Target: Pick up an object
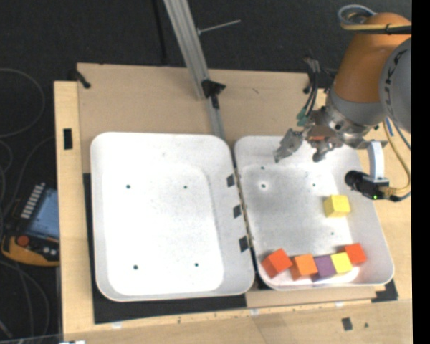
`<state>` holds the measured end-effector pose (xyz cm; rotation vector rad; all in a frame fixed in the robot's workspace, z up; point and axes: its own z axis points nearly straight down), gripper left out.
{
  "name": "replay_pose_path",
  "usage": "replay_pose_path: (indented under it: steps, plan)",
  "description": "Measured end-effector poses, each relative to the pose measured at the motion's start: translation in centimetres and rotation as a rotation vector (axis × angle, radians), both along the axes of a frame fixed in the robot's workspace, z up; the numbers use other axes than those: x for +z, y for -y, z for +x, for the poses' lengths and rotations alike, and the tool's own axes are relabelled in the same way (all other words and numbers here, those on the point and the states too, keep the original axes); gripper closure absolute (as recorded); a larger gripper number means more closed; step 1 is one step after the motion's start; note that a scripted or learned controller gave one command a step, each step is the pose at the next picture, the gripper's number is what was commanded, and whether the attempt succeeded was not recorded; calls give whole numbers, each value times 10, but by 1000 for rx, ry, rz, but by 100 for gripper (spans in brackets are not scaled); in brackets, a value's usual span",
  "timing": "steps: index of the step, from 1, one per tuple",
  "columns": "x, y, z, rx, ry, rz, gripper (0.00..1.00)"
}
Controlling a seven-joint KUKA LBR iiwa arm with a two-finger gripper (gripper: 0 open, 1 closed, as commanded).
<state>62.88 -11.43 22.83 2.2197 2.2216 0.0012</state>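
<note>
My gripper (pixel 301 150) hangs open over the far edge of the right bin (pixel 287 192), its two fingers spread apart with nothing between them. A yellow cube (pixel 336 206) lies alone toward the bin's right side, below and to the right of the gripper. Along the near wall sits a row of blocks: a red-orange one (pixel 276 261), an orange one (pixel 304 266), a purple one (pixel 322 267), a yellow one (pixel 341 263) and a red-orange one (pixel 355 254).
The left bin (pixel 165 213) stands beside the right one, joined by small clips (pixel 240 210). A slanted metal post (pixel 190 45) rises from the bench's far side. Cables and a handheld pendant (pixel 36 224) lie off the bench's left.
</note>
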Motion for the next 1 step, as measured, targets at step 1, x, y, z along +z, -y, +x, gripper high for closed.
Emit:
replay_pose_path:
  steps: [1]
  plan:
    - [0, 0, 0, 0, 0, 0, 0]
